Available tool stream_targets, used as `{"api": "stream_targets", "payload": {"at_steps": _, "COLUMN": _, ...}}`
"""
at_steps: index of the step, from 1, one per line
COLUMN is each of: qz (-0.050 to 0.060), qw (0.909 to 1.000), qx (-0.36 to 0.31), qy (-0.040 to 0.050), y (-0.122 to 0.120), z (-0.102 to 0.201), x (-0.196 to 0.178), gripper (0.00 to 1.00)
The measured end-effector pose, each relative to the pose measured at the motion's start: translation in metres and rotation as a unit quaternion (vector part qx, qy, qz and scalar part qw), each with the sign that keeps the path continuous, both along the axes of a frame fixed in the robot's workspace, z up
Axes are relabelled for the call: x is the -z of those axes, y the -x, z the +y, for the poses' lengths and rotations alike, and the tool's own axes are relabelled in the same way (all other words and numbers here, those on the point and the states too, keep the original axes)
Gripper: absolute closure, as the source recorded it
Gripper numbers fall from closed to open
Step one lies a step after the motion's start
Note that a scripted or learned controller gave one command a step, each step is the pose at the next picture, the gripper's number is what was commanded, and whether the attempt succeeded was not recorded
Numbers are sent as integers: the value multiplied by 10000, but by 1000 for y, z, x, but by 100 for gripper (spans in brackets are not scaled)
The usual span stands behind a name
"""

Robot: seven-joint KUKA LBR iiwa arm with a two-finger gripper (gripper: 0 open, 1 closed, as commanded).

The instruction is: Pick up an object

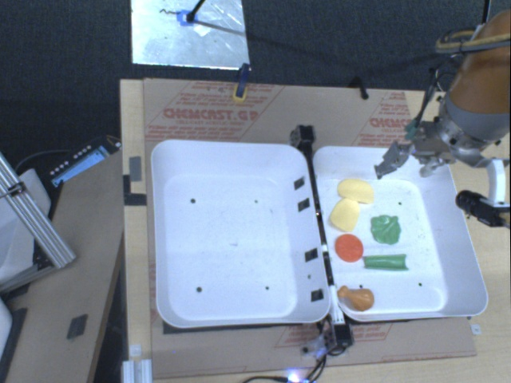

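The gripper [393, 163] hangs at the right bin's [447, 294] upper edge; whether it is apart or together, I cannot tell. The yellow pieces [351, 202] lie just lower left of it.

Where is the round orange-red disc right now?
The round orange-red disc lies in the right white bin, near the divider between the bins, just below the lower pale yellow piece and left of the long green piece.
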State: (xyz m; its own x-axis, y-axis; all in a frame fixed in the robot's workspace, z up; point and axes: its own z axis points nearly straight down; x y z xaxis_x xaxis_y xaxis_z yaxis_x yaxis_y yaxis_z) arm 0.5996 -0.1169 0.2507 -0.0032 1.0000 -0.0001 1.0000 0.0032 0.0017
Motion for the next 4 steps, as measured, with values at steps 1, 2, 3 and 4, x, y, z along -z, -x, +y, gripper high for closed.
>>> {"api": "stream_targets", "payload": {"at_steps": 1, "qz": -16, "qw": 10000, "qx": -12, "qy": 1, "y": -1, "z": 0, "x": -11, "gripper": 100}}
{"api": "stream_targets", "payload": {"at_steps": 2, "qz": 73, "qw": 10000, "qx": 13, "qy": -21, "y": 87, "z": 23, "x": 95, "gripper": 100}}
{"api": "stream_targets", "payload": {"at_steps": 3, "qz": 24, "qw": 10000, "qx": 8, "qy": -9, "y": 114, "z": 33, "x": 127, "gripper": 100}}
{"api": "stream_targets", "payload": {"at_steps": 4, "qz": -9, "qw": 10000, "qx": 6, "qy": 0, "y": 112, "z": 32, "x": 115, "gripper": 100}}
